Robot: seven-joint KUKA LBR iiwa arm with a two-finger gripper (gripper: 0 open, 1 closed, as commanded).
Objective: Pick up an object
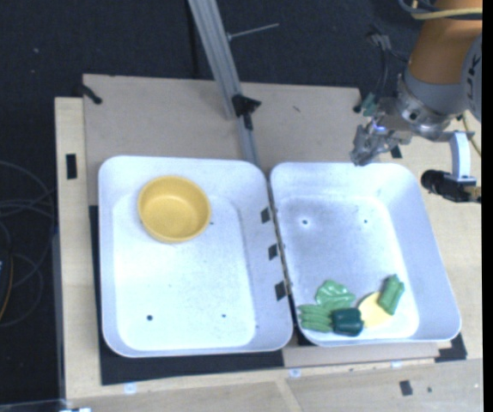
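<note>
In the right bin [418,221], the near corner holds a cluster [351,307] of small items: a light green piece [333,294], a darker green piece [315,318] at the near wall, a teal block [346,320], a yellow piece [372,309] and a green piece [391,293] lying over it. They touch one another, so any of them could be the pick, but a clean grip looks easiest on the outermost green piece, which has free room on its far side. The rest of the right bin's floor is bare. Left of it, the left bin [118,256] carries a yellow bowl [174,209] toward its far side. The gripper [368,148] hangs at the right bin's far rim, well apart from the cluster, nothing in it; whether the jaws are apart or together I cannot tell. The step is likely the approach: travel over the cluster, centre on one piece, descend straight, avoiding the near wall.
</note>
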